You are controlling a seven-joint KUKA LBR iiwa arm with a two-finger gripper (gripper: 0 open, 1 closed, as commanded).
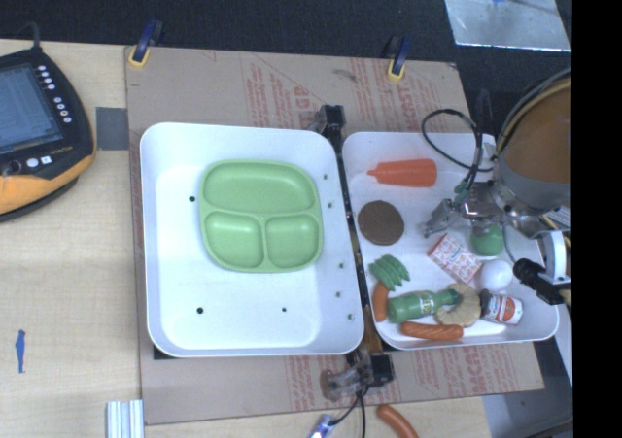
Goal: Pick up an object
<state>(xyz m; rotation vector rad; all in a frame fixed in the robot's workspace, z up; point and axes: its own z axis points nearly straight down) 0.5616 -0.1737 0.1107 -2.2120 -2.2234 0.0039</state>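
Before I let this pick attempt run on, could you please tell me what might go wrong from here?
1. The end effector sits low in the right bin among crowded items; closing near the red-and-white packet and green object could catch two things or none.
2. The green bottle, sausage and small jar lie packed together, so a nudge may scatter them.
3. The black cable loops near the wrist and could snag.

pendant [39, 130] beside cardboard sheet [243, 86]
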